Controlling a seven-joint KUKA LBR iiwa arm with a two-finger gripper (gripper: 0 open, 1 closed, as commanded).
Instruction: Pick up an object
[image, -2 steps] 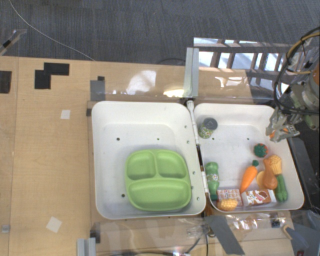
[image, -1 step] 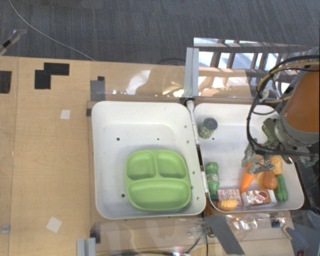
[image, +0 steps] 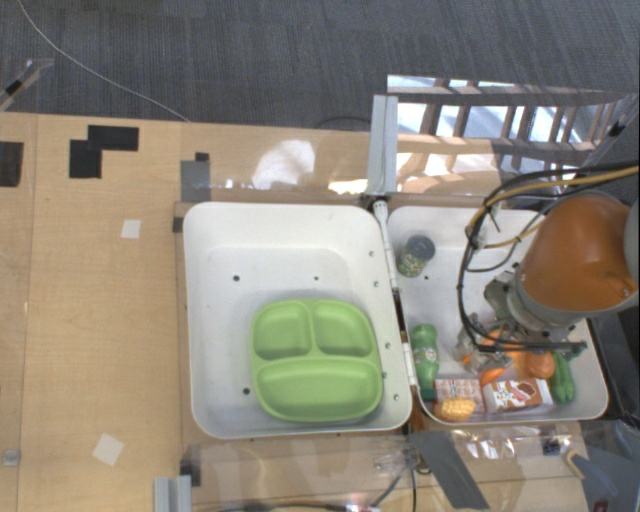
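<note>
The likeliest thing to be lifted is the small red-and-white printed carton (image: 516, 394), lying flat near the front edge of the right white bin (image: 440, 272), directly below the arm's wrist. It looks light and stiff, probably thin card that could crumple under a hard squeeze; its glossy faces may slip, so the two long edges seem the best place to take hold. Touching its left side is a smaller box with a yellow picture (image: 456, 398), leaving little room for a finger between them. Orange pieces (image: 534, 363) lie just behind it, and a dark green pod-shaped toy (image: 563, 381) sits to its right by the bin wall. A green plastic bottle (image: 425, 354) lies along the left wall, and a small grey-lidded can (image: 414, 254) stands well apart at the back. The tool sits hidden beneath the orange-banded wrist (image: 578, 255), so I cannot tell how it is set. The left white bin (image: 225, 250) holds a green divided plate (image: 316, 359). Both bins rest on the pale wooden worktop (image: 90, 330).
</note>
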